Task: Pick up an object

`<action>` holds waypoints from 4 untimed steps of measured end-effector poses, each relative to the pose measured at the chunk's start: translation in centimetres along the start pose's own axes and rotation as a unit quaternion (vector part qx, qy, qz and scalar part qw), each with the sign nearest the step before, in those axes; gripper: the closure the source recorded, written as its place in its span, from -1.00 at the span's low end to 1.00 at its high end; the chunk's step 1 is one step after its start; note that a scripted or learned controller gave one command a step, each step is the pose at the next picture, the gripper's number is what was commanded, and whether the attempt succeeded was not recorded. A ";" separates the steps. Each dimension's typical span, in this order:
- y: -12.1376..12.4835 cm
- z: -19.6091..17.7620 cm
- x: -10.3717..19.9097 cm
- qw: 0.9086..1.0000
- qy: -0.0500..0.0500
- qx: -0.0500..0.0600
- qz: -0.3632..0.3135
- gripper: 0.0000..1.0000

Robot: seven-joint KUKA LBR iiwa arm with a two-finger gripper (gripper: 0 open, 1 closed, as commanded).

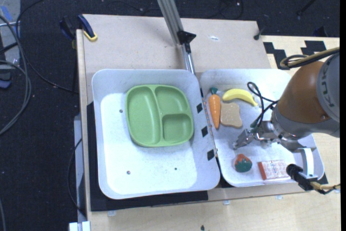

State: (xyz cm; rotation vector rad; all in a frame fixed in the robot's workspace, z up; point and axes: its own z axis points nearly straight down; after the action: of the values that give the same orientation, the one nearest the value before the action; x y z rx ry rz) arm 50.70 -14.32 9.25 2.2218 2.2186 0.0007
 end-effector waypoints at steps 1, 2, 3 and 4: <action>0.2 -1.3 -0.1 1.000 -0.001 -0.003 0.001 1.00; 0.3 -7.3 -0.9 1.000 -0.001 -0.002 -0.001 1.00; 0.2 -13.6 -1.2 1.000 -0.001 -0.003 -0.002 1.00; 0.3 -16.3 -1.3 1.000 0.000 -0.001 -0.002 1.00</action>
State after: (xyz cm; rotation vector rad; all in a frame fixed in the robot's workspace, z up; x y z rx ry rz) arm 50.98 -15.56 25.57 2.2154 2.2216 0.0025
